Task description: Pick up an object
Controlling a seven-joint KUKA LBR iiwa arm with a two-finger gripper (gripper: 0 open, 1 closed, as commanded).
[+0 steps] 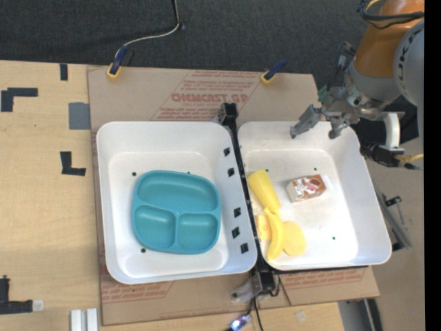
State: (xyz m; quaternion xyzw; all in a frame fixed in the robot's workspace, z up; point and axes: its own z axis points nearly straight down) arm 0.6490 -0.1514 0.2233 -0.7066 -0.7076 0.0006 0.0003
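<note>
Yellow toy pieces (275, 221), a longer block and flatter rounded shapes, are lying piled at the near left of the right-hand bin (358, 243), against the divider (236, 185) that is separating the two white bins. Just to their right, a small red-and-white packet (306, 187) is resting flat near the middle of the same bin, apart from the yellow pile. Across the divider, a teal sectioned plate (177, 211) is sitting in the left-hand bin (114, 185), taking up most of its floor. Both bins are standing on a sheet of printed cardboard (200, 92) that is clipped at its far edge by two blue-and-yellow clamps (118, 62), with a black cable (172, 5) trailing over the dark backdrop behind. From the right, the grey arm with its orange band (379, 43) is reaching in over the far right corner of the right-hand bin. Its gripper (318, 125) is hanging above the bin's far rim with its two fingers (303, 124) spread apart, nothing between them, well clear of the packet and the yellow pieces below.
</note>
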